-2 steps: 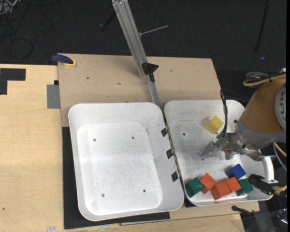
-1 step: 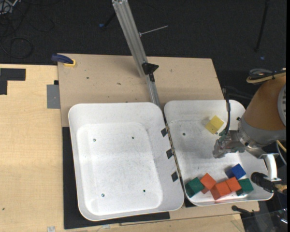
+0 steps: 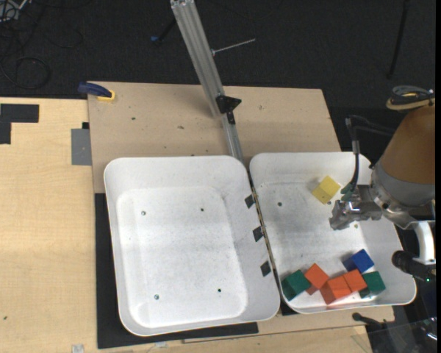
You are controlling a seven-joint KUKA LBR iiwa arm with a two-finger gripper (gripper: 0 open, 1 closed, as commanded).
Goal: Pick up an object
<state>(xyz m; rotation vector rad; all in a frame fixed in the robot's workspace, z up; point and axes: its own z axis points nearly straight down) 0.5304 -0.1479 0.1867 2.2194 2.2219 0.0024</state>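
Bench point(image 3: 169, 116): pale wood against dark floor, bearing two shallow white bins. Left bin point(image 3: 132, 190): broad bare floor. Right bin point(image 3: 294, 219): middle floor open. Yellow block point(image 3: 326, 190): far right part, just left of the gripper point(image 3: 343, 215); whether its fingers were parted or closed could not be told. Near-right corner: cluster of orange blocks point(image 3: 336, 285), green blocks point(image 3: 297, 282) and a blue block point(image 3: 360, 259).
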